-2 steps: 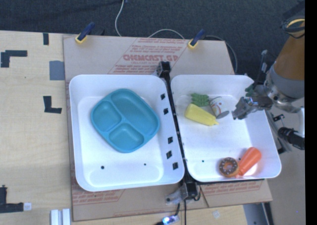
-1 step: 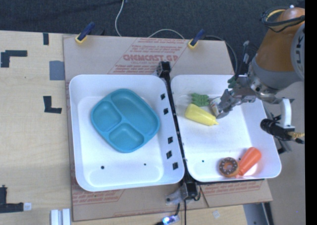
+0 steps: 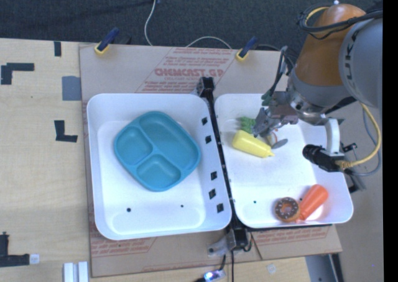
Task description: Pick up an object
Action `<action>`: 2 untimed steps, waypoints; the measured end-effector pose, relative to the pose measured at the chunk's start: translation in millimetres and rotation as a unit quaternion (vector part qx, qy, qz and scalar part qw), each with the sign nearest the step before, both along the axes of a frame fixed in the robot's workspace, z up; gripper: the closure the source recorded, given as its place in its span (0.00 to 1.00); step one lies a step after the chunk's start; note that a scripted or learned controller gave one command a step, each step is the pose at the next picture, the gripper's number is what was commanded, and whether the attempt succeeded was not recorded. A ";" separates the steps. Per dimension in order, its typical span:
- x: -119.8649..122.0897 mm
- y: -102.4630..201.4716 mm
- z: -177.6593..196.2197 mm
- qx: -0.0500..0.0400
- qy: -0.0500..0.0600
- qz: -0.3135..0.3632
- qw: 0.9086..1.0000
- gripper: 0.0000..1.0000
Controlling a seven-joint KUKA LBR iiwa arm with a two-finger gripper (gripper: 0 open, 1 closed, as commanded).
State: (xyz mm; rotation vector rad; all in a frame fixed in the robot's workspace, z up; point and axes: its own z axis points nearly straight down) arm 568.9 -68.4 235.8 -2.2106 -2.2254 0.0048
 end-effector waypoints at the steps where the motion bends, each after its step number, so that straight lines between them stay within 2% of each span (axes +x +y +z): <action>1: 21.6 52.4 3.4 0.000 -0.001 0.000 1.000 1.00; 2: 43.9 95.5 -15.0 -0.001 0.000 -0.001 1.000 1.00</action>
